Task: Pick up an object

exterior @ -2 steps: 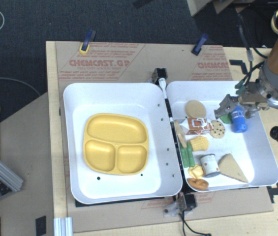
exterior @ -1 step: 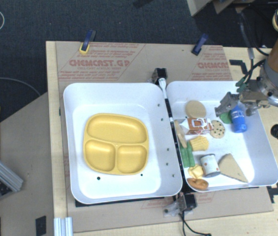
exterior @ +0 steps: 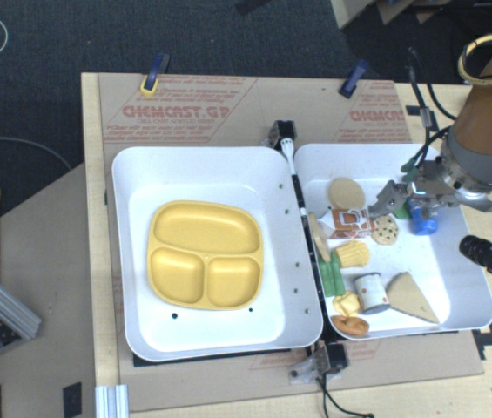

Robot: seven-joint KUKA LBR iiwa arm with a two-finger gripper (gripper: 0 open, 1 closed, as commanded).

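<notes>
Near the right bin's (exterior: 481, 307) front edge lie a tin can (exterior: 369, 290) and a tan wedge (exterior: 414, 296); farther back sit a chocolate-chip cookie (exterior: 386, 230) and a round biscuit (exterior: 346, 192). The pincer (exterior: 391, 200) hovers over the cookie, its grip state unclear. The left bin (exterior: 132, 259) holds a yellow divided plate (exterior: 205, 252).

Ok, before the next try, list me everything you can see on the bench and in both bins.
divided plate: 1, yellow, middle of the left bin
left bin: 1, white, left half of the bench
right bin: 1, white, right half of the bench
round cookie: 1, tan, upper left of the right bin
chip cookie: 1, tan with dark spots, centre of the right bin
wedge: 1, beige, lower right of the right bin
small can: 1, silvery, left of the wedge
blue piece: 1, blue, by the gripper
clamps: 2, blue and yellow, top edge of the bench
gripper: 1, grey, over the right bin
</notes>
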